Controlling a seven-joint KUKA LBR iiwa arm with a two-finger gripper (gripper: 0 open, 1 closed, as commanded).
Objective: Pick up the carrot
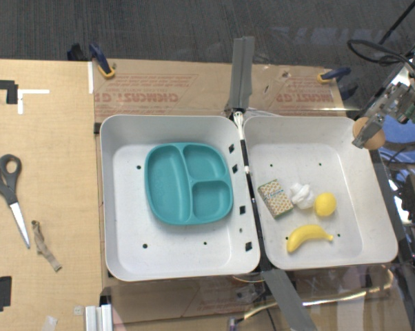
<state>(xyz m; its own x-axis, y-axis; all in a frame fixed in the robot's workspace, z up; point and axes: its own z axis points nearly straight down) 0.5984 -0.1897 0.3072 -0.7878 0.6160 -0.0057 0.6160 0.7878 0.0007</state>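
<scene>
My gripper (368, 135) hangs over the far right rim of the right bin (352, 254), at the end of the arm coming in from the upper right. A small orange carrot (373, 134) sits between its fingers, lifted off the bin floor. The fingers are shut on it, and part of the carrot is covered by a grey finger (364, 141).
On the right bin's floor lie a small patterned box (275, 198), a white crumpled item (302, 195), a lemon (325, 204) and a banana (309, 237). The left bin (118, 247) holds a teal divided plate (189, 183). Scissors (11, 192) lie on the bench at far left.
</scene>
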